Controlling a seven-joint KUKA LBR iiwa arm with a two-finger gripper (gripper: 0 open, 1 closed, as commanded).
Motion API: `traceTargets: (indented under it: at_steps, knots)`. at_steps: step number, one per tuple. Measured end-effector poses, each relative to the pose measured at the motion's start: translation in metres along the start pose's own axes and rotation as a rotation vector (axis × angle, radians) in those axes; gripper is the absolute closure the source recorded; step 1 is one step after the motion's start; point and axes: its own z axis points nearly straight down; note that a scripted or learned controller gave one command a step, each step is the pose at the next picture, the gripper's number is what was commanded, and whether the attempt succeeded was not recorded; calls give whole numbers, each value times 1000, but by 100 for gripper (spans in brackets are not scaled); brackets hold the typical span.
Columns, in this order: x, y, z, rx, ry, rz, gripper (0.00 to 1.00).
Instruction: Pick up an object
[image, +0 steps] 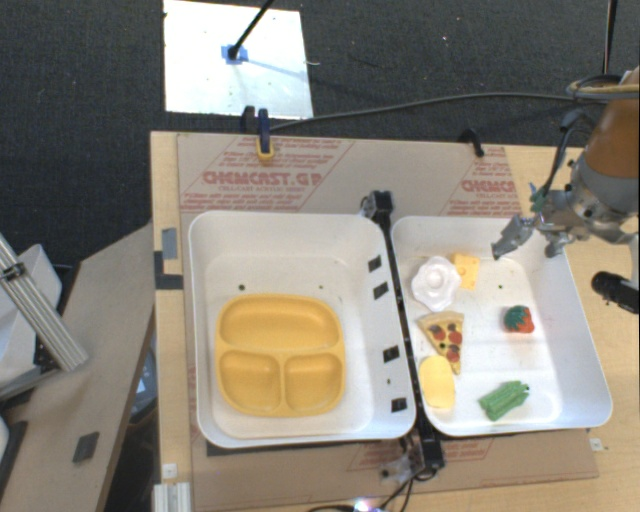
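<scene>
The gripper (520, 240) hovers over the right bin (580, 330), above its far edge; whether its jaws are open cannot be told. Within that bin lie a pizza slice (444, 338), strawberry (517, 319) and green toy (503, 398).

Right bin (578, 330): toys crowd left half; open floor between strawberry (517, 319) and pizza slice (444, 338).

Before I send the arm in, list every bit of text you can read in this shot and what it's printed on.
"CHEMCAST GP", red print on the brown sheet under the bins, behind the left bin.
A second red print of the same kind at the sheet's right rear, slanted and partly cut off; too unclear to read for certain.
Smaller red print around both logos: too small to read.
Toys and yellow tray: no text seen.
</scene>
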Motion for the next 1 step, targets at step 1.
traceTargets:
  at_steps: [1]
  knots:
    - [0,3,-8,-12,-2,-3,0]
